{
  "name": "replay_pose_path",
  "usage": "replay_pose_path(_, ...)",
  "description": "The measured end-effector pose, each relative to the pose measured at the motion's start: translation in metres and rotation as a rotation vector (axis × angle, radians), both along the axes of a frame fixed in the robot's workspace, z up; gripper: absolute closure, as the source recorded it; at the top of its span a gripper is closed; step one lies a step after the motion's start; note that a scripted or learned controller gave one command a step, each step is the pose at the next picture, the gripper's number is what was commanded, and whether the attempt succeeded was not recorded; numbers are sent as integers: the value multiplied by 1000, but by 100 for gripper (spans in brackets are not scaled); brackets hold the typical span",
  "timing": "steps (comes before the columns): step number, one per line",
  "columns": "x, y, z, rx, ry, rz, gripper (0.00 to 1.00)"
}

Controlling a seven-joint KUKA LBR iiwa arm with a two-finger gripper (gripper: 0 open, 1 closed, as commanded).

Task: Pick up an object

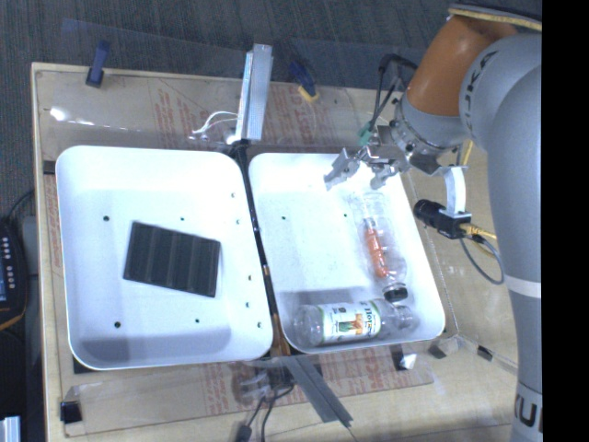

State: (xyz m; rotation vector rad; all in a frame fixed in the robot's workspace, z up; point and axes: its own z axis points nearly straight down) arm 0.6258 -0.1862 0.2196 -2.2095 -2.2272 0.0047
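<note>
My gripper (pixel 360 173) hangs over the far edge of the right bin (pixel 304 238), its two fingers spread apart with nothing between them. Just below it lies a slim clear bottle (pixel 379 245) with orange contents, running along the bin's right side to a dark cap. A larger clear bottle (pixel 354 323) with a green and orange label lies on its side along the near wall of the same bin. In the left bin (pixel 83 247) a flat dark rectangular pad (pixel 173 259) rests near the middle.
A metal bar (pixel 254 92) stands upright behind the gap between the bins. Blue clips (pixel 96 64) sit on the bench's far edge. Cables and a black connector (pixel 440 216) hang beside the arm on the right.
</note>
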Motion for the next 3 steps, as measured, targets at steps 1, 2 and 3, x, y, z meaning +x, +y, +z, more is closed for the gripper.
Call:
replay_pose_path(1, -53, -24, -24, 0, -2, 75, 0)
replay_pose_path(2, -63, -23, -48, 1, -4, 198, 0)
replay_pose_path(3, -62, -23, -37, 0, -4, 202, 100)
